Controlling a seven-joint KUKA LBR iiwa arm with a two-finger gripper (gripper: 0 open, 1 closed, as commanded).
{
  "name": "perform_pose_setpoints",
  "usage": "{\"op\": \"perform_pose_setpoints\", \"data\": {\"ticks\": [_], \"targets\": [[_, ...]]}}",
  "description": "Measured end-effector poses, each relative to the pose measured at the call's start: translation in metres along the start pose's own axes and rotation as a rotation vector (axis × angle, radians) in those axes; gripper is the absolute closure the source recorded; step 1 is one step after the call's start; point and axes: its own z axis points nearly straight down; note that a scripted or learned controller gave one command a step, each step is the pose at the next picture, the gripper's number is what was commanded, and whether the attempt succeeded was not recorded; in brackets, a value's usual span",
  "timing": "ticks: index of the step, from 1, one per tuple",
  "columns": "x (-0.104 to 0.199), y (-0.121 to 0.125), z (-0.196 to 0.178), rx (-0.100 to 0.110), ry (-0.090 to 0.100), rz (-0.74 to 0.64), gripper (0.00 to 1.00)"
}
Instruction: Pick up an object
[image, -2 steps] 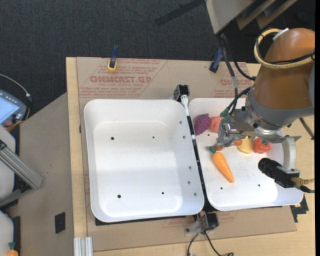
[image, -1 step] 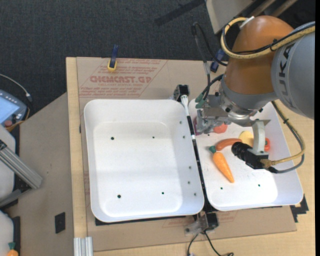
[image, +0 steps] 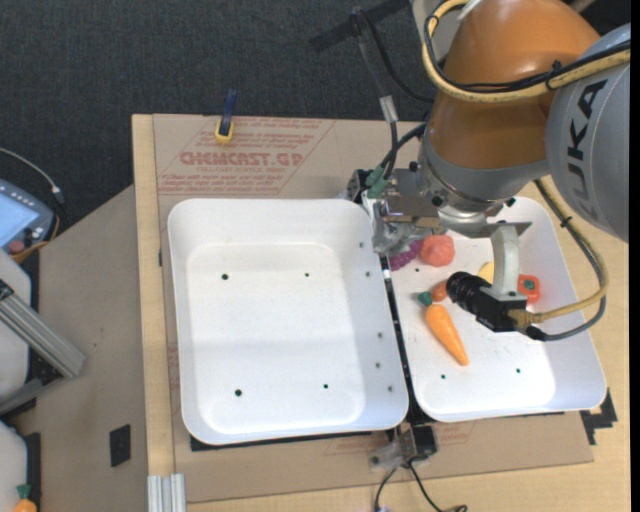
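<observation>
Left bin: white, shallow. Right bin: purple piece at its far left; pink-red lump beside it; carrot nearer; orange-green item right. Gripper: above the purple piece, finger state cannot be told. Arm overhangs the far side, hiding part of the bin.

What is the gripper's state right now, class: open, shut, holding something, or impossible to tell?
Gripper: cannot be told; it sits low over the right bin, near the pink object.
</observation>
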Motion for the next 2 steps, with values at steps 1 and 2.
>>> {"op": "perform_pose_setpoints", "data": {"ticks": [1,2], "targets": [[0.038,-0.051,0.048,0.017,-0.003,0.003,1.0],[-0.022,-0.048,0.044,0.011,-0.004,0.013,1.0]]}}
